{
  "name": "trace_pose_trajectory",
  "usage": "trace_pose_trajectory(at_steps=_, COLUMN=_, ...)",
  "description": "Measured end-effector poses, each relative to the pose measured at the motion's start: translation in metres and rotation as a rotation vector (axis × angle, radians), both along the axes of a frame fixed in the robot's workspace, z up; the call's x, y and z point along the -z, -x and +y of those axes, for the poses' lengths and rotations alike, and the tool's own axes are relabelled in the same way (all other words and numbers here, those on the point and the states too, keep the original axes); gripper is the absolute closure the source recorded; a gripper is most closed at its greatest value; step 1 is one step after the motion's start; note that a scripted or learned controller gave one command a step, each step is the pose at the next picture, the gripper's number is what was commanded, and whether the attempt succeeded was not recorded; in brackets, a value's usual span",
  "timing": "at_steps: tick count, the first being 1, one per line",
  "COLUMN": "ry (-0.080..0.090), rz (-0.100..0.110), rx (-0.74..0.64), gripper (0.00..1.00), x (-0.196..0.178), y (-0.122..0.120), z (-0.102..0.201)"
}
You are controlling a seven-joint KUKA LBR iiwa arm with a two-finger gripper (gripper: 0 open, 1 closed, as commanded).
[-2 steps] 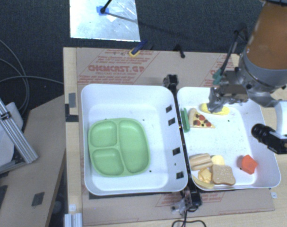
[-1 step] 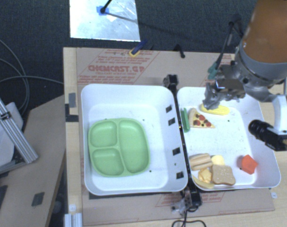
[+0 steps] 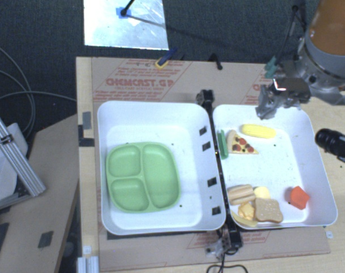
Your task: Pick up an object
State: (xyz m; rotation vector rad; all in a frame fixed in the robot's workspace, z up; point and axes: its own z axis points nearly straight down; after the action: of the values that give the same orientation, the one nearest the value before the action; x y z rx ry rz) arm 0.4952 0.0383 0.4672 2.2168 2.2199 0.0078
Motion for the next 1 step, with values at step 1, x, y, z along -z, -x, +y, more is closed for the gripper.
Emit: trace_pose_trajectory(at_steps=1, ry=-0.001, rz=0.005, rx=-0.006, gripper=1.0, x=0.022, y=0.0086, z=0.026)
